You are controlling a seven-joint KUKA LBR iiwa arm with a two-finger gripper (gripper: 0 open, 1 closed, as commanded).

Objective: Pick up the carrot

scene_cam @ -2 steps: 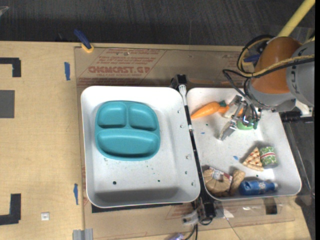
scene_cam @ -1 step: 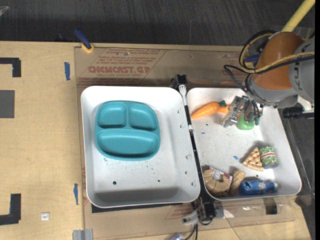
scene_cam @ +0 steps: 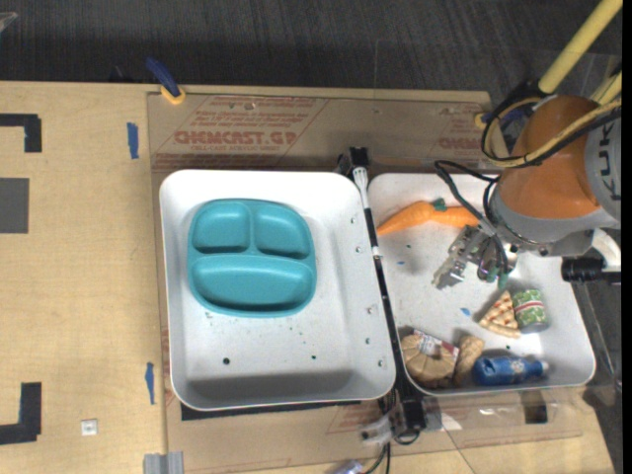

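An orange carrot with a green tip lies along the far side of the right bin, near its upper left. My gripper hangs just to the near right of the carrot, a short gap away from its thick end. The fingers are spread open, pointing down at the bin floor, and nothing sits between them. The grey wrist with its orange band covers the bin's far right corner.
A pizza slice and a green-and-red toy lie near my gripper. A blue bottle and a brown bread piece rest at the front wall. The left bin holds a teal divided plate.
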